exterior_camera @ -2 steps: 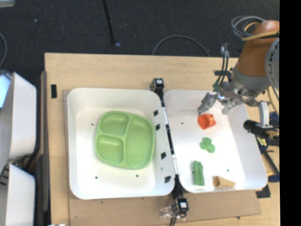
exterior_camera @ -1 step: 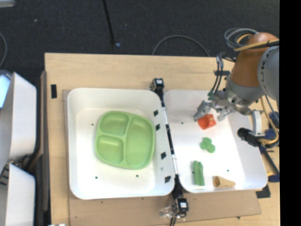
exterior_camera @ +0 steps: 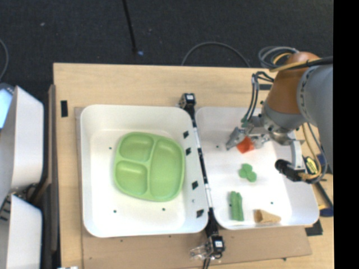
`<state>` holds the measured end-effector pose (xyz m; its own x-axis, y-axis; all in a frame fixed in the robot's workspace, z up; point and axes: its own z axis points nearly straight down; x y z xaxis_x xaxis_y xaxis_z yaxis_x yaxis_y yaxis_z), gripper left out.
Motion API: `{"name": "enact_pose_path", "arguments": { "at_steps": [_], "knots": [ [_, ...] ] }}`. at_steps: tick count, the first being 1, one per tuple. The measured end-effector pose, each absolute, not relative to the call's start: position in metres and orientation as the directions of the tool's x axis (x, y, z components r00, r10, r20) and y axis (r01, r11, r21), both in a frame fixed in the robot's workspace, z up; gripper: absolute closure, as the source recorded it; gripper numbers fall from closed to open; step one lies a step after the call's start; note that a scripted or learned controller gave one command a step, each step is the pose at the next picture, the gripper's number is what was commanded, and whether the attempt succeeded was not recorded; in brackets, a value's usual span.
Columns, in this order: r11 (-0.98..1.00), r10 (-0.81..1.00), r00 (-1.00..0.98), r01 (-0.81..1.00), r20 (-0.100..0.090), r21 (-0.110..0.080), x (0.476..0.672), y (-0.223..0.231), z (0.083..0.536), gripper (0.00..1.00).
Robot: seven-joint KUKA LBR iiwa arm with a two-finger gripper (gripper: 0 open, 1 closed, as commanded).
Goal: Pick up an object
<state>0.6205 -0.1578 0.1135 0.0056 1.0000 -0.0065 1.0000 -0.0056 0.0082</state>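
Observation:
A small red block (exterior_camera: 244, 146) lies in the upper middle of the right bin (exterior_camera: 291, 203). My gripper (exterior_camera: 247, 142) hangs right over it, open, with one finger to the block's left and the other to its right; the fingers stand wider than the block. Below it in the same bin lie a small green lumpy piece (exterior_camera: 247, 172), a long green block (exterior_camera: 236, 205) and a tan wedge (exterior_camera: 266, 217) near the front wall.
The left bin (exterior_camera: 95, 206) holds a light green divided plate (exterior_camera: 150, 165). A ridge with black clips (exterior_camera: 197, 150) separates the two bins. The arm's wrist and cables (exterior_camera: 289, 167) hang over the right bin's right side.

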Motion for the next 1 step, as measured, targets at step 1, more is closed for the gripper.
{"name": "enact_pose_path", "arguments": {
  "at_steps": [1],
  "knots": [
    [-0.009,1.0,0.009,1.0,-0.009,0.021,0.6238,-0.1597,0.1297,1.0]
  ]
}}
